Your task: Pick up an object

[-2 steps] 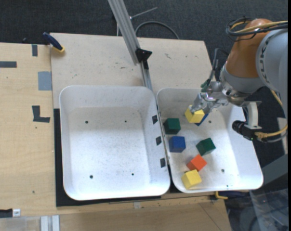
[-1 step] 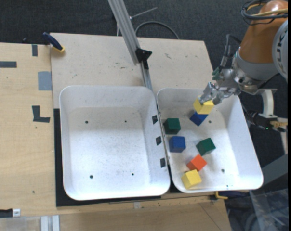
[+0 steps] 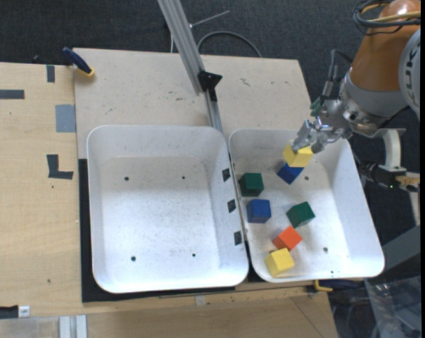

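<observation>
My gripper [image 3: 309, 142] reaches into the far part of the right bin [image 3: 346, 196] from the upper right. A yellow block [image 3: 297, 155] sits between its fingertips, tilted and raised a little off the bin floor, so the gripper is shut on it. Right below and partly behind that block lies a blue block [image 3: 290, 174]. Loose on the bin floor are a green block [image 3: 251, 183], a second blue block [image 3: 258, 210], another green block [image 3: 300, 213], an orange-red block [image 3: 288, 238] and a second yellow block [image 3: 279, 261].
The left bin [image 3: 163, 210] stands beside the right one, sharing a middle wall. A slanted metal rail [image 3: 188, 41] crosses the bench behind the bins. A blue-and-yellow clamp [image 3: 79, 60] lies at the far left of the bench.
</observation>
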Robot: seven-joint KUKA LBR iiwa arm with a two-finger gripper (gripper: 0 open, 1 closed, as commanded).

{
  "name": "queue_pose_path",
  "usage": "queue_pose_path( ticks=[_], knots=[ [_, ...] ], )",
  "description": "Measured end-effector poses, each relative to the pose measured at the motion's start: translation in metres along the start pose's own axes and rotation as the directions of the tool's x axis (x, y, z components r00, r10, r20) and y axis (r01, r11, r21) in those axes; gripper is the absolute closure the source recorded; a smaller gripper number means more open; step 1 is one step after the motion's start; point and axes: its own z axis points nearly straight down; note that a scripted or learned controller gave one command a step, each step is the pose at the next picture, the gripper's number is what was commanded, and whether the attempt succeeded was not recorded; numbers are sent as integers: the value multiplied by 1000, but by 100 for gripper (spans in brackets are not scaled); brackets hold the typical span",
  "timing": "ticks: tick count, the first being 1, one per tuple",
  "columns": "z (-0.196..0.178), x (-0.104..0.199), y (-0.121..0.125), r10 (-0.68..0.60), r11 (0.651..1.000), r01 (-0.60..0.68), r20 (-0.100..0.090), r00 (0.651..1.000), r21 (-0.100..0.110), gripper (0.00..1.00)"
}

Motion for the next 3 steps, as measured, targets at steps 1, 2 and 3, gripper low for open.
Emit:
queue_pose_path(
  ticks=[1,2,3],
  knots=[
    [0,58,1,-6,1000,6,-2,1000,1,100],
    [5,109,3,-5,1000,5,-1,1000,2,100],
    [4,167,-12,-6,1000,6,-2,1000,2,100]
  ],
)
